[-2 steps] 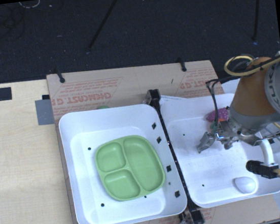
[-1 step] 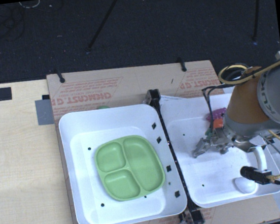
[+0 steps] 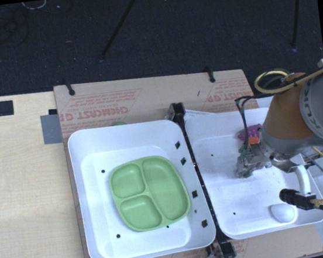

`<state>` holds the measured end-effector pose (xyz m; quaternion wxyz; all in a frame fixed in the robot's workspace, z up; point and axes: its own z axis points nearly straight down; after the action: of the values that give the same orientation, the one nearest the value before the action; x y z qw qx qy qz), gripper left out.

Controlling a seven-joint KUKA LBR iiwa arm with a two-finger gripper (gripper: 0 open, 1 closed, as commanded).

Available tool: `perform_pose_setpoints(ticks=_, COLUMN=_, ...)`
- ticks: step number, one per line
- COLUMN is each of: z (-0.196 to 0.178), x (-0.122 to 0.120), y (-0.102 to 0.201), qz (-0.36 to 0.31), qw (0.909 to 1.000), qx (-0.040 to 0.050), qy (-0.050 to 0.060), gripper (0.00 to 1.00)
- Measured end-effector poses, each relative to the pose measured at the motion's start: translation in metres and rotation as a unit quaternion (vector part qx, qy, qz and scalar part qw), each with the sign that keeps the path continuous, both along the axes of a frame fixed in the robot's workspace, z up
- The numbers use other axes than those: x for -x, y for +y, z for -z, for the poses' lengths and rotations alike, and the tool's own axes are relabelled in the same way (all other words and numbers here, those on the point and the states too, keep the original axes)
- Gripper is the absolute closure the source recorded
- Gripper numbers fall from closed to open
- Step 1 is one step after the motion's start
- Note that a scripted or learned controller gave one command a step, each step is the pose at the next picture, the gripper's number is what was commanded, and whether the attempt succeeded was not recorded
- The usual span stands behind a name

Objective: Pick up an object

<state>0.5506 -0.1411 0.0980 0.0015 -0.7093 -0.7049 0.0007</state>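
A green divided plate (image 3: 150,192) lies in the left bin (image 3: 88,153). In the right bin (image 3: 230,205), the gripper (image 3: 246,166) sits low beside a purple object (image 3: 250,133) (partly hidden by the arm); a white object (image 3: 283,212) rests near the front-right corner.

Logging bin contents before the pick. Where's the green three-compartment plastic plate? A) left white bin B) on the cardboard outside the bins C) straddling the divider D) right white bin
A: the green three-compartment plastic plate lies flat on the floor of the left white bin, apart from the divider, while the arm's gripper is over the right white bin.
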Motion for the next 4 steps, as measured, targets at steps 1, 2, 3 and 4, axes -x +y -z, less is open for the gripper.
perform_pose_setpoints(ticks=1, z=-0.048, x=-0.006, y=0.007, qz=-0.004, qw=1.0, qx=0.0005, qy=-0.002, gripper=1.0)
perform_pose_setpoints(ticks=2, z=-0.101, x=-0.007, y=0.006, qz=-0.004, qw=1.0, qx=0.0009, qy=-0.003, gripper=1.0)
perform_pose_setpoints(ticks=3, z=-0.094, x=-0.015, y=0.059, qz=-0.005, qw=1.0, qx=-0.0007, qy=0.0, gripper=1.0)
perform_pose_setpoints(ticks=4, z=-0.104, x=-0.03, y=0.114, qz=-0.006, qw=1.0, qx=-0.0007, qy=-0.001, gripper=1.0)
